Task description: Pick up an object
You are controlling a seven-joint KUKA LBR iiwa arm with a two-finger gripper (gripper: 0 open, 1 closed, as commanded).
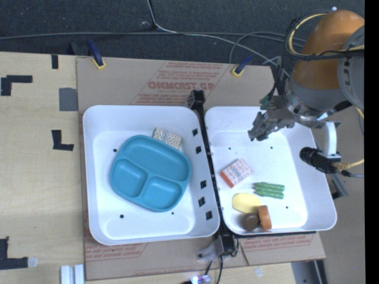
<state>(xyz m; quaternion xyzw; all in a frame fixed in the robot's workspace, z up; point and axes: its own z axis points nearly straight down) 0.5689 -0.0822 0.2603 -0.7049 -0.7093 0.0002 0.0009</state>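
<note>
Your arm enters from upper right, pincer [259, 133] angled down-left above the right bin [296, 158] (opening: cannot tell). Objects lie lower centre-right: carton [237, 172], beans [269, 189].

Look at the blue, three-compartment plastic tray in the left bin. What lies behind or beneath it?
Behind the blue, three-compartment plastic tray, a small patterned packet pokes out at its far edge. Its lower part is covered by the tray. Whatever else lies beneath the tray is hidden.

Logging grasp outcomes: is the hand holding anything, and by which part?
Nothing shows in the hand; it hangs over bare floor of the right bin.
</note>
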